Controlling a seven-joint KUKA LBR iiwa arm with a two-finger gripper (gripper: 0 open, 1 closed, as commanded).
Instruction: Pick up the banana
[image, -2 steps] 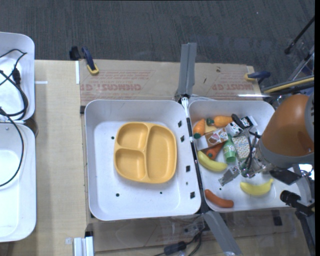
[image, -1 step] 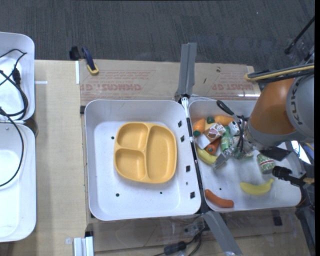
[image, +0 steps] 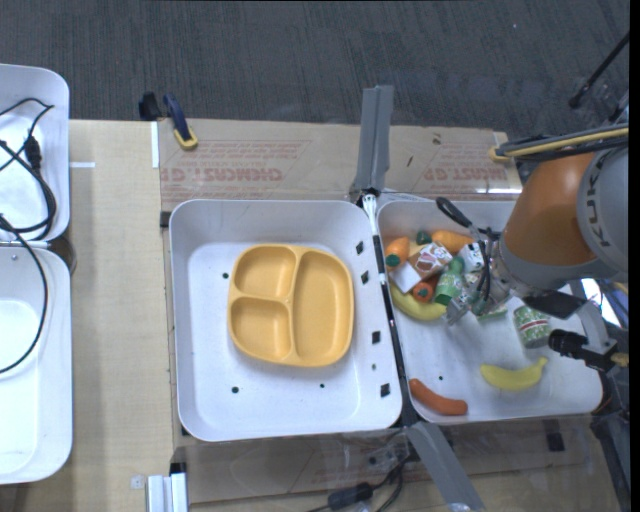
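We see the pincer (image: 470, 300) low in the right bin (image: 590, 400), at the edge of a pile of toy food (image: 432, 265); how it stands, or whether it grips anything, we cannot tell. One banana (image: 514, 375) lies free on the bin floor near the front, well apart from the pincer. A second banana (image: 418, 306) lies under the pile, just beside the pincer. A sausage (image: 438, 399) rests at the front edge. The left bin (image: 200, 400) holds a yellow tray (image: 292, 304). Red mirrored lettering on the cardboard (image: 260, 165) over the worktop (image: 110, 300) we cannot read.
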